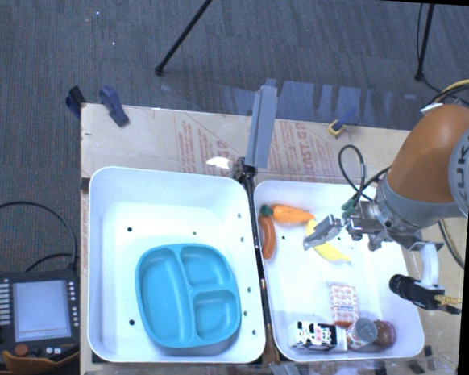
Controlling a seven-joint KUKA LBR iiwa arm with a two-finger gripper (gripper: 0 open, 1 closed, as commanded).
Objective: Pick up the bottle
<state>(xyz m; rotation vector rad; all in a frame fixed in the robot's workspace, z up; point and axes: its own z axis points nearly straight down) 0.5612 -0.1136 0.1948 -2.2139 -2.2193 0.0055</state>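
The arm's orange band and grey wrist cover the right bin's (281, 340) upper right corner. The hand (325, 230) hangs over that bin's upper middle, just above a yellow banana (332, 252); whether it is released or clenched cannot be told. The bottle (362, 333) lies at the bin's lower right, beside a carton (317, 336). A carrot (290, 215) lies upper left. The left bin (111, 213) holds a blue tray (187, 297).
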